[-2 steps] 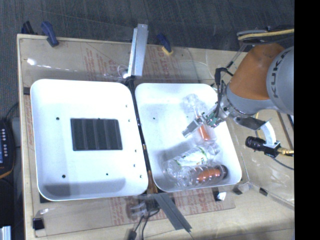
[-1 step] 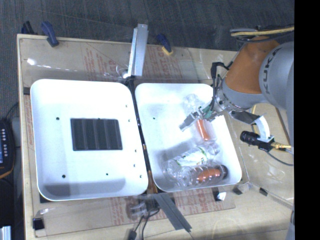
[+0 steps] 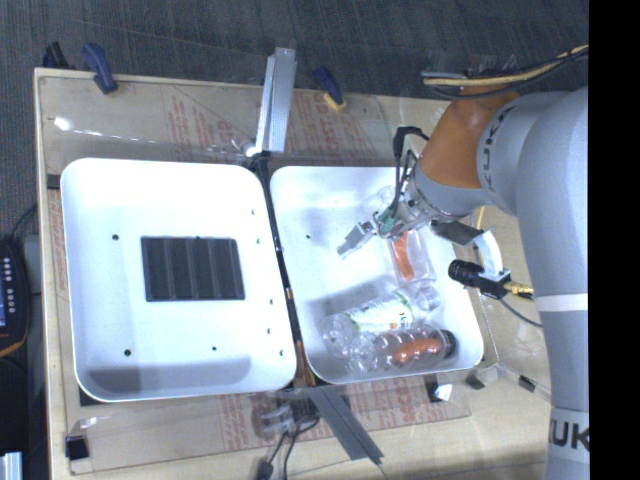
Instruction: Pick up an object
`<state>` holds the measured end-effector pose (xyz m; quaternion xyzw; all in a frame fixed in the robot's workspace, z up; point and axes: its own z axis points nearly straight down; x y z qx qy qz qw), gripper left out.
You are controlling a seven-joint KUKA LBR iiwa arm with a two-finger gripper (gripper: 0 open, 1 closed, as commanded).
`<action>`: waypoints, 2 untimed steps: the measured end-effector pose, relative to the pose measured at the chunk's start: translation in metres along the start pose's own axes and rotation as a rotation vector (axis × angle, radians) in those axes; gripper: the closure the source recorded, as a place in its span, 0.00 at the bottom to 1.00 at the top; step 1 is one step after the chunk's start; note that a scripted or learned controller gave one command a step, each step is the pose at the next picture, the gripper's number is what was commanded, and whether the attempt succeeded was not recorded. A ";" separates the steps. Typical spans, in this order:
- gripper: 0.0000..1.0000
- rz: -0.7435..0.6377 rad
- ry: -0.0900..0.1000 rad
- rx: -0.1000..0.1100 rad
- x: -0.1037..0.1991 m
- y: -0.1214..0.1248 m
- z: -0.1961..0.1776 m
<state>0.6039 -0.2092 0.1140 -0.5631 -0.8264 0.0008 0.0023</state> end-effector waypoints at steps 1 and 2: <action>0.00 -0.161 -0.004 -0.003 0.008 -0.021 -0.097; 0.00 -0.299 -0.006 -0.004 -0.001 0.005 -0.082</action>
